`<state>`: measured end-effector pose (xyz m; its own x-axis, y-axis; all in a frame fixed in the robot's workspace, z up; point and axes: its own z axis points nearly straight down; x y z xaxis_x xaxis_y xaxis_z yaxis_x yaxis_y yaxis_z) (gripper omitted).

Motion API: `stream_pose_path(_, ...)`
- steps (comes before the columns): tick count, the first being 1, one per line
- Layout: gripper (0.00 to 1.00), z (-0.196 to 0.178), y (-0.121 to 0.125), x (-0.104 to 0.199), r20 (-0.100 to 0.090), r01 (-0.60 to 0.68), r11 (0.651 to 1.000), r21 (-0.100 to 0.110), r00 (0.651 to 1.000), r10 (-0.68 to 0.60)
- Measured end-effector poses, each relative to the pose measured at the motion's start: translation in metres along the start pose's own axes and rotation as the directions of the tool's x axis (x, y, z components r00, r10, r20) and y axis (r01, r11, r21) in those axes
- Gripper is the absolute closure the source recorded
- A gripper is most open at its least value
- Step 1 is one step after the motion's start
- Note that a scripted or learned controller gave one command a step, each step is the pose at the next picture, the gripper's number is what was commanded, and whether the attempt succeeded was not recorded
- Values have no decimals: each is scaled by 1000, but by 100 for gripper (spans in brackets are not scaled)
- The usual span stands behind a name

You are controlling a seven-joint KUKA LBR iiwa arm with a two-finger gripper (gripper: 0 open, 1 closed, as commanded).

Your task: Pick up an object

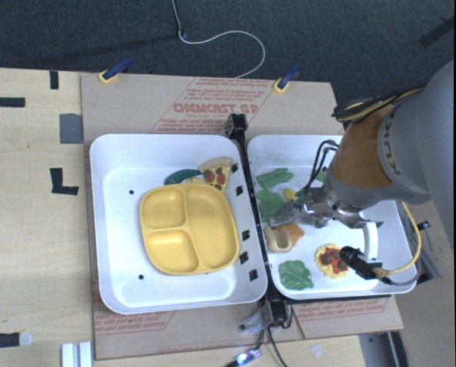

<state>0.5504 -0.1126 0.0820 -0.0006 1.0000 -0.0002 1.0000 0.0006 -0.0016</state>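
My gripper (287,214) is low in the left part of the right bin (329,294), at the end of the grey arm with the orange band. It hovers just above a tan cup-like toy (280,240) and beside a green leafy piece (268,202). Another green piece (275,178) lies farther back. A green leaf (295,274) and a small yellow and red toy (331,260) rest near the bin's front. The wrist hides what lies directly under the gripper.
The left bin (105,228) holds a yellow divided plate (188,228), with a pizza slice toy (218,172) and a dark green item (180,177) behind it. The wall between the bins (247,205) runs close to the gripper's left. A black cable loops along the right bin's front right.
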Motion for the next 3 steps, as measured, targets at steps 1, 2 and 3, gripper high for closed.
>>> stream_pose_path(1, 100, -14, 1, 1, -2, 1, 1000, -2, 1000, -1)
stream_pose_path(2, 100, -62, 8, -6, 0, 0, 1000, -4, 1000, 0)
stream_pose_path(3, 100, -124, 6, -3, 0, 1, 1000, -5, 1000, -1)
